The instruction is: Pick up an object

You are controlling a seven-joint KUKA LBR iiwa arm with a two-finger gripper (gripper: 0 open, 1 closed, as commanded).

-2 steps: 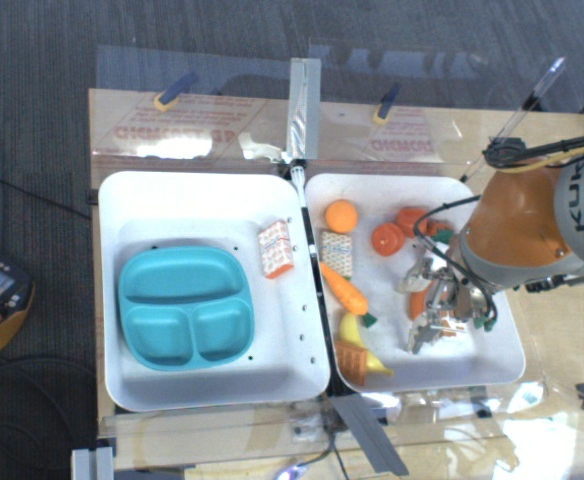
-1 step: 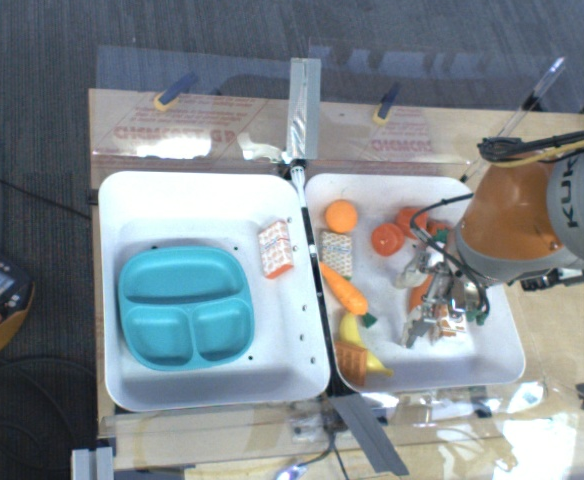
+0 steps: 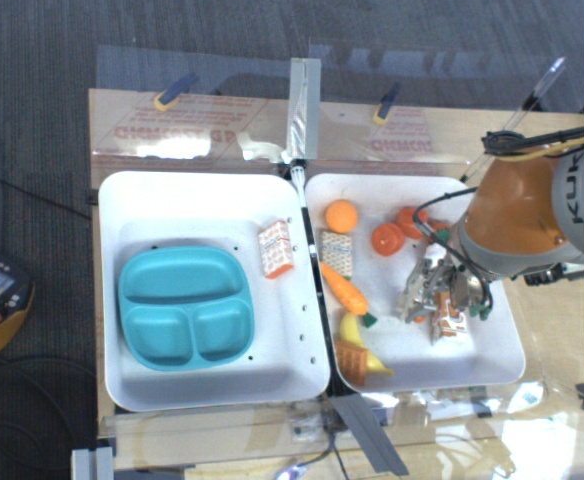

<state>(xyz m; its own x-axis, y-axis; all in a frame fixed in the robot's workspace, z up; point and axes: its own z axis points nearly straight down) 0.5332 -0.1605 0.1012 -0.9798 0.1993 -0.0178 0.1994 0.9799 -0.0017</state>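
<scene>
Low in the right-hand shallow white bin (image 3: 492, 363), the end effector (image 3: 434, 293) sits directly over a small orange-and-white packet (image 3: 450, 324); whether its fingers grip anything cannot be told. An orange plastic carrot (image 3: 343, 292) lies leftward, long axis diagonal

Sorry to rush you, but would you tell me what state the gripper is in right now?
Gripper: low in the right bin, beside a small orange-and-white packet; whether it is open, shut or holding anything cannot be told.
</scene>
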